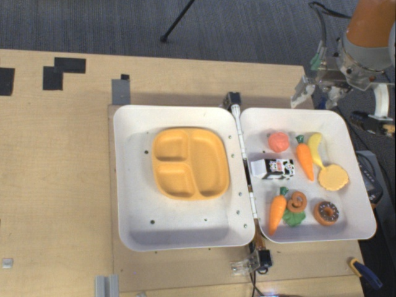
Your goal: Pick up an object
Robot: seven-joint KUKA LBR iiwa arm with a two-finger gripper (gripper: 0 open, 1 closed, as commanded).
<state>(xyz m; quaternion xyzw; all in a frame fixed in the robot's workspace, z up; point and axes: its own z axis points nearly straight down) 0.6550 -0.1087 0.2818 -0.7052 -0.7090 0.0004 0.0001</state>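
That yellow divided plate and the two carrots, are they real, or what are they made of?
The divided plate looks like moulded plastic: one even yellow-orange colour, rounded compartment walls, a soft sheen. The two carrots, one beside the banana and one nearer the front, seem to be toy food, probably plastic or rubber: flat uniform orange, smooth skin, stubby green tops. The view leaves hard or soft open.

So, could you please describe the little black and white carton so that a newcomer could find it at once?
Look in the right-hand bin, the one full of toy food. Along its left wall, about halfway down, lies the carton, between the pink ball above and a carrot below. It is the only boxy, black and white thing there.
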